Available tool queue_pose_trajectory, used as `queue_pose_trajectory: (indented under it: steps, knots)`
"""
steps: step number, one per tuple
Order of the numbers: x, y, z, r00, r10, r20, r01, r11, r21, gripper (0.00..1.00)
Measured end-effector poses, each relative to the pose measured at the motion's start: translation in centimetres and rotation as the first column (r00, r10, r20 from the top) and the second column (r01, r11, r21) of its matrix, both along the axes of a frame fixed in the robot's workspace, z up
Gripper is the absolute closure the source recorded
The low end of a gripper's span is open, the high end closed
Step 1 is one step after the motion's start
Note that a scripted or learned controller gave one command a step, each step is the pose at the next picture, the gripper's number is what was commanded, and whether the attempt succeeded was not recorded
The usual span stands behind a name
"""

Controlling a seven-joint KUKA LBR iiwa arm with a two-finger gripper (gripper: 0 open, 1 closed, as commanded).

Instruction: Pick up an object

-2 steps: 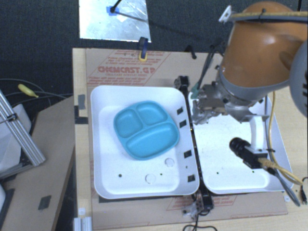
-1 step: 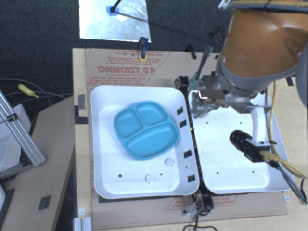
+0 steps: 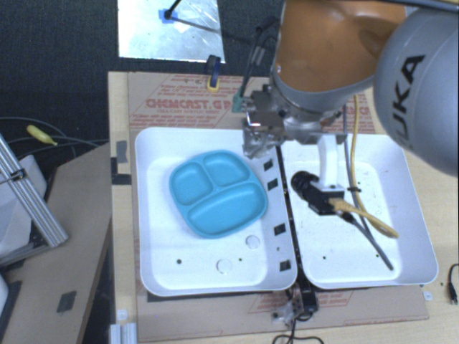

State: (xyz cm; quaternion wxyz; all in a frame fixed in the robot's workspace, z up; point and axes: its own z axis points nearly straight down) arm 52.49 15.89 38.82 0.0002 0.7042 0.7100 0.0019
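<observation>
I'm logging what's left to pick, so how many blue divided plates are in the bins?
1. The blue divided plate lies in the left bin, toward its upper middle. The arm covers part of both bins' far edge, so something there may be hidden.

A: What lies behind the bench?
B: Dark, speckled floor fills the upper left of the frame, with thin cables trailing across it.

A: Anything bright up there?
B: A shiny, foil-like sheet at top centre, with a bit of blue tape on it.

A: And under the bins?
B: A brown cardboard sheet with red lettering, spread on the pale tan bench.

A: The left edge?
B: Aluminium framing bars slanting down along the left edge
</observation>
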Motion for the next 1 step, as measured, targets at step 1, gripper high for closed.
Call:
queue_pose_trajectory:
  steps: [1]
  knots:
    - [-1.98, -4.45, 7.82, 1.000, -0.010, 0.008, 0.010, 1.000, 0.000, 1.00]
